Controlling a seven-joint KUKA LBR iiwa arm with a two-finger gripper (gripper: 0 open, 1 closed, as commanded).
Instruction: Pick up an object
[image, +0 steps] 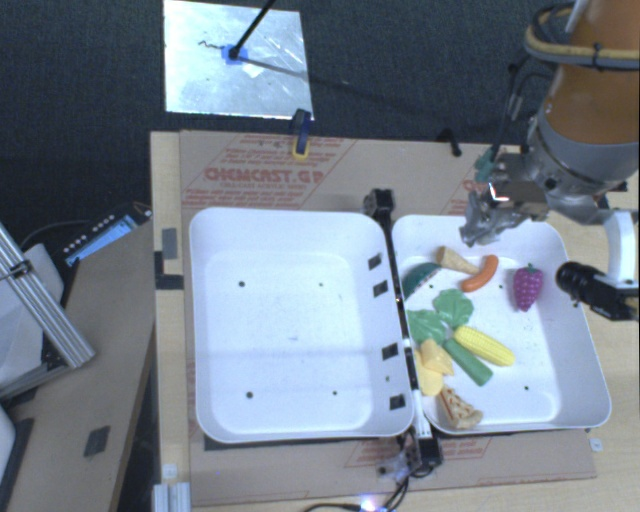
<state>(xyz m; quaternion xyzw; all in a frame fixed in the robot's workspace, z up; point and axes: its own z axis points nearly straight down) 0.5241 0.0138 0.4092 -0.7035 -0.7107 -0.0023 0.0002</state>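
Note:
The right bin (575, 395) holds several toy foods: an orange sausage (481, 272), a beige piece (456, 261), purple grapes (527, 285), a yellow corn cob (486, 346), green leafy pieces (442, 315), a yellow piece (433, 362) and a tan wedge (460, 408). My gripper (484, 226) hangs over the bin's far edge, just above and behind the sausage and the beige piece. Nothing shows between its fingers.
The left bin (290, 320) lies beside the right one, with black clips (385, 290) along the shared rim. A black fixture (596, 287) sticks in at the right bin's right edge. A yellow-and-blue clamp (300, 135) sits behind the bins.

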